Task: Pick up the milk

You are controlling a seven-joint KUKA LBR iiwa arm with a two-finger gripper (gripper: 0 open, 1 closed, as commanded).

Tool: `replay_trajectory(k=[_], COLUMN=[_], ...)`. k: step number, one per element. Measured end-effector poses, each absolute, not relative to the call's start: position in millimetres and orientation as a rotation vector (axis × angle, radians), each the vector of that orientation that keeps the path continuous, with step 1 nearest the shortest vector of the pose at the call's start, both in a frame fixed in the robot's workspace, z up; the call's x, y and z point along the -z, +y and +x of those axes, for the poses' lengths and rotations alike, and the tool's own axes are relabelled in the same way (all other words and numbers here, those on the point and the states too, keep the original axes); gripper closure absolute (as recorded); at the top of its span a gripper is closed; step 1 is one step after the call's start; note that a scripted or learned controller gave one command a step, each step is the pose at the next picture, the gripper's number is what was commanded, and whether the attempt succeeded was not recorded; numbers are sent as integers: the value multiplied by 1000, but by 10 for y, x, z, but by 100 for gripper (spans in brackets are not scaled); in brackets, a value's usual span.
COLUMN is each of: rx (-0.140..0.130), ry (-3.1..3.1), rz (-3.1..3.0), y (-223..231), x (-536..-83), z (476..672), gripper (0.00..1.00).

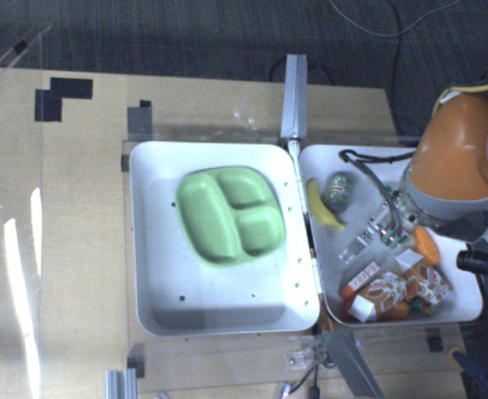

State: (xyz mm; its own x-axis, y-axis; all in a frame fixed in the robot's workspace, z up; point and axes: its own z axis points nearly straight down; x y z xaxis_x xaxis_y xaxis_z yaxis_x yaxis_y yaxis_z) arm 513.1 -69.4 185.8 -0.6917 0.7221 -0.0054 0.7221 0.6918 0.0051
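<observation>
Milk carton (382, 293), printed red and white, lies on its side near the front edge of the right bin (470, 309), touching a second small carton (426, 284) on its right, with an orange carrot (426, 244) just behind them. Above the middle of that bin the claw (379, 229) hangs apart from the milk, near a yellow banana (320, 208) and a small round ball (338, 189); how it is set I cannot tell. Beside it on the surface (69, 223), the left bin (148, 223) holds a green divided plate (229, 214).
</observation>
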Motion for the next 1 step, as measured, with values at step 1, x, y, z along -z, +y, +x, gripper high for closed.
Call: replay_trajectory(k=[1], rx=[-6], ry=[2825], rz=[1337], y=[-1341], x=[-898], z=[4920], gripper=[0])
